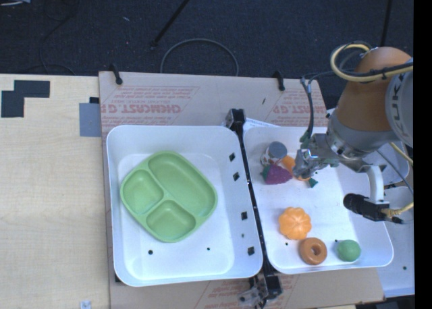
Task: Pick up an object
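Toys crowd the right bin (378, 250), where the hand (307, 166), its grip impossible to judge, hangs just right of a purple piece (277, 175) at the far end, so the approach seems underway and next needs a clean descent.

I see two white bins: the left bin (128, 260) and the right bin (368, 250). In the left one lies a light green divided plate (169, 195). In the right are an orange pumpkin-like toy (295, 222), a brown-orange ring doughnut (313, 251), a green round fruit (348, 250), a magenta piece (277, 175) and a grey cup-like item (276, 150). My arm (371, 108) is grey with an orange band. The bench (47, 200) is pale wood; the cardboard (175, 102) under the bins is tan with reddish lettering.
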{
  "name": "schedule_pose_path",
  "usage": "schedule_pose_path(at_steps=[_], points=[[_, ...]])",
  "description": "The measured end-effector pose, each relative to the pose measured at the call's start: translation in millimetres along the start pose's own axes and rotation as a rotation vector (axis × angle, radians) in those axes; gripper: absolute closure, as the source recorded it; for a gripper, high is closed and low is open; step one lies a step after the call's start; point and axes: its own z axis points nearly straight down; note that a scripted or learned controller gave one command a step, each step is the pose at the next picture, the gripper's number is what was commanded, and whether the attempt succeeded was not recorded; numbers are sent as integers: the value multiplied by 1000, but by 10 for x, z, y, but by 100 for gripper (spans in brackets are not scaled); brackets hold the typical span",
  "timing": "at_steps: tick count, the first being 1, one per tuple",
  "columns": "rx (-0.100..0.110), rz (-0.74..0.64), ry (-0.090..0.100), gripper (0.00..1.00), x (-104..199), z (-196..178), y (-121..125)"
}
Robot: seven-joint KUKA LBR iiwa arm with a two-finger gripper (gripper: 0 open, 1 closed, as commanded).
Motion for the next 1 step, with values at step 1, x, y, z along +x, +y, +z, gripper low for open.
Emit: schedule_pose_path(at_steps=[1], points=[[-3,0,-1,100,-64,-626,17]])
